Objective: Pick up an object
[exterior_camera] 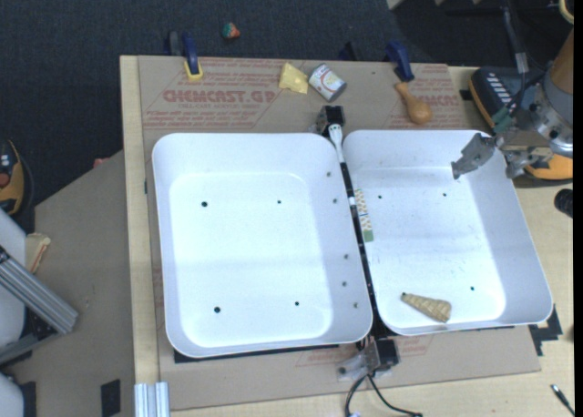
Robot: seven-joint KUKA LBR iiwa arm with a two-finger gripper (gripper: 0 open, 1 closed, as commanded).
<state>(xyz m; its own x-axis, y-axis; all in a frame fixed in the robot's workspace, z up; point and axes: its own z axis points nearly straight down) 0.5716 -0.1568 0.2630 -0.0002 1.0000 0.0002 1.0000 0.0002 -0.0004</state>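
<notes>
A tan, ridged, cone-shaped object (426, 306) lies on its side near the front edge of the right shallow white bin (510, 224), well apart from the jaws (471, 158) and nearer the camera than they are. The jaws, a grey metal tip at the end of the grey arm (547, 119), hang over the far right part of that same bin with nothing visible between them; whether they stand wide or narrow cannot be told from this angle. To the jaws' left, across the dark seam between the bins, sits the left shallow white bin (182, 251). Beyond the jaws, on the brown cardboard-covered bench (228, 96), rest an orange-brown wooden pear-shaped piece (414, 105), a small white and grey box (327, 82) and a yellow wedge-shaped block (293, 79). Two blue clamps (190, 53) grip the bench's far edge.
</notes>
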